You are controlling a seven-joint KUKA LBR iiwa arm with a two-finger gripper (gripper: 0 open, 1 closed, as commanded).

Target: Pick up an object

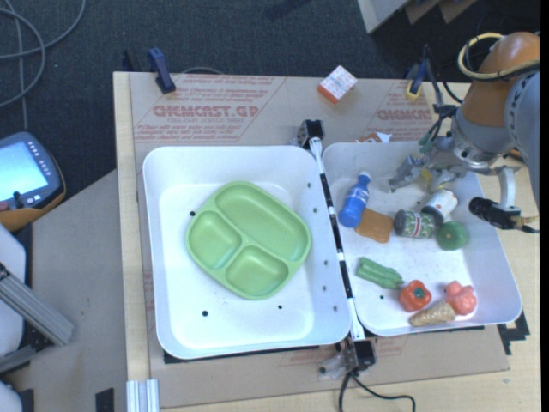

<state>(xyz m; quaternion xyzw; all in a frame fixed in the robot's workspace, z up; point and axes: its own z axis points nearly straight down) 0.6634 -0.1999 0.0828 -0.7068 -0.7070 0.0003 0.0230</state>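
Toys [418, 223] in right bin [508, 264], end effector [420, 168] above

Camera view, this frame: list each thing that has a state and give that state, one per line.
Gripper: low over the right bin's far side, nothing visibly between its fingers.
Green plate: flat in the left bin, right side up.
Blue bottle: lying on its side, white cap on.
Dark can: lying on its side.
Cone: lying on its side near the front wall.
Right bin: holds the small items.
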